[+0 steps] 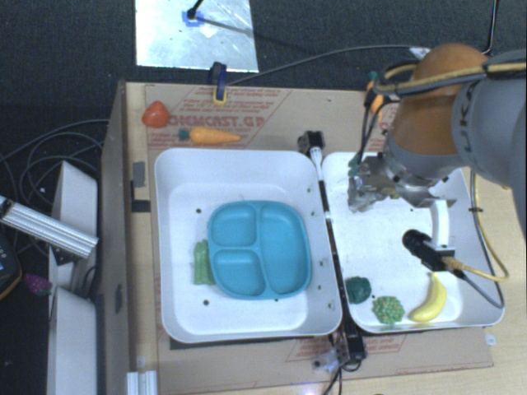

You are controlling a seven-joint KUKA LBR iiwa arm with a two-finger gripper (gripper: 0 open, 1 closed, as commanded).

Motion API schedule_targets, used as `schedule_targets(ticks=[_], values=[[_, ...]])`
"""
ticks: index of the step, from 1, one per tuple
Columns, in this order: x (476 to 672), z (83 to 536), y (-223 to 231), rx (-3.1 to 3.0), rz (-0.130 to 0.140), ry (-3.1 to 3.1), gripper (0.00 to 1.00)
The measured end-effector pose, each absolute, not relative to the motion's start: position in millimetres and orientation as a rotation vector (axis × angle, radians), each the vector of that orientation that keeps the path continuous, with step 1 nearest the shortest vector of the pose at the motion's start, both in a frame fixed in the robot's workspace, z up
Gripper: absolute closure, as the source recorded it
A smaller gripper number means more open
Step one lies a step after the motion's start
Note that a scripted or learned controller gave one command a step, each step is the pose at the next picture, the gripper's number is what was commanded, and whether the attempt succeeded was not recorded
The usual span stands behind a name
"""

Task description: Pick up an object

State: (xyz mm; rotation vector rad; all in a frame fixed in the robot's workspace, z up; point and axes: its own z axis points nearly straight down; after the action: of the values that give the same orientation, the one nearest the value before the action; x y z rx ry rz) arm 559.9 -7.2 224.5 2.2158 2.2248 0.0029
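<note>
Camera view: tool (363, 194) over the right bin (375, 245) (its grip state can't be made out).

Two bins sat side by side; the left bin (177, 220) held a divided plate (258, 248) with a bean pod (202, 262) at its left; along the right bin's (370, 245) near edge lay a dark lump (358, 289), broccoli (389, 309), banana (431, 299); a carrot (211, 136) lay behind the left bin.
</note>
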Motion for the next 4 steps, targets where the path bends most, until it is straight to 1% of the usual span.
schedule_targets(ticks=[1, 2, 3, 4], values=[[560.6, 235.0, -7.3, 2.210, 0.005, 2.229, 1.00], [546.5, 261.5, -41.4, 2.218, 0.002, 2.222, 1.00], [553.4, 243.4, -13.1, 2.217, 0.002, 2.226, 1.00], [558.3, 233.8, -10.0, 2.216, 0.000, 2.225, 1.00]])
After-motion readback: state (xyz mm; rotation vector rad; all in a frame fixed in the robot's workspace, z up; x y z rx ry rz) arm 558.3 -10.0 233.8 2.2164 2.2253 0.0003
